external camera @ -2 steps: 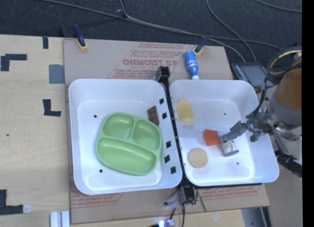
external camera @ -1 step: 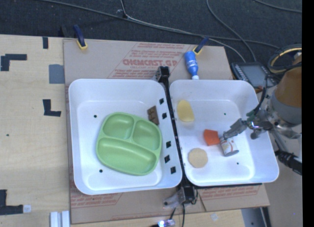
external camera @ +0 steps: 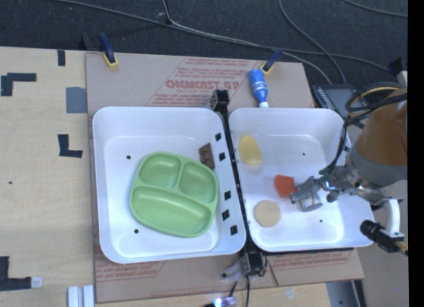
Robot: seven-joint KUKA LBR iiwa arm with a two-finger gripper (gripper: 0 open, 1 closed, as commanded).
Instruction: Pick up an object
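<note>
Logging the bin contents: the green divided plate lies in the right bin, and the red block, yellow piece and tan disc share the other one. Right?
Not quite. The camera view shows the green divided plate in the left bin; the red block, yellow piece and tan disc share the right bin.

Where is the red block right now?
The red block lies in the right bin, near its middle, just left of the claw. The yellow piece sits above it and the tan disc below.

Arm (external camera: pixel 384 146) cut off at the right edge; small brown object (external camera: pixel 207 156) by the divider too small to identify.
</note>
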